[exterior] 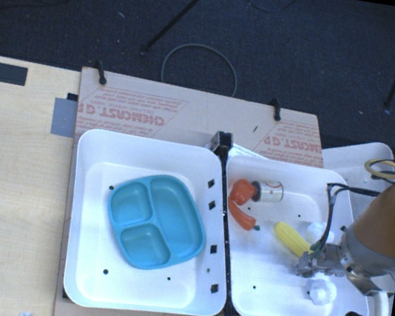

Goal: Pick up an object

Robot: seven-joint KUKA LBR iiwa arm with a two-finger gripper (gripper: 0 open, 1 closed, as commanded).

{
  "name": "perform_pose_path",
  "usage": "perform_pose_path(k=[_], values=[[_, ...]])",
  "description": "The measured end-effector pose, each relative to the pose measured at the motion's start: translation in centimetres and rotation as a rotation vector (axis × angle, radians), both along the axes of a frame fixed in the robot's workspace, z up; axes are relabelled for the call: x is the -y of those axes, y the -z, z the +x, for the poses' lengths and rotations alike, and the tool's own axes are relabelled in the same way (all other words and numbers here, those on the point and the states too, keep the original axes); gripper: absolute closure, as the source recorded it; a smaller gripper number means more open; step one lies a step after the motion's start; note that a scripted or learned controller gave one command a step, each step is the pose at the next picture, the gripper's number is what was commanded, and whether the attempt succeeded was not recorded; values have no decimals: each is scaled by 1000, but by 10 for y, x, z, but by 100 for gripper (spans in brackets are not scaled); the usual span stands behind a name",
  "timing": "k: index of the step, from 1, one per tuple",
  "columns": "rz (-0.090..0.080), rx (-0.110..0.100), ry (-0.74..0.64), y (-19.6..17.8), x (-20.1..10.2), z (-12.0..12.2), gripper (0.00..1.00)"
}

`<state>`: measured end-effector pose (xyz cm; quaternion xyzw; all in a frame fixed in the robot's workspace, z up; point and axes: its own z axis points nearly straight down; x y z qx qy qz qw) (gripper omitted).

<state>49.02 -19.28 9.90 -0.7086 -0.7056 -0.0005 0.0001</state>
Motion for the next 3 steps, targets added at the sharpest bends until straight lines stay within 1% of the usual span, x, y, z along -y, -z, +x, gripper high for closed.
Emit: perform_pose_path(k=[1, 2, 3], values=[[-1, 1, -5, -60, -4, 6, 100], [-1, 0, -4, -111, -3, 7, 100], [2, -4, -8, -107, -52, 3, 100]])
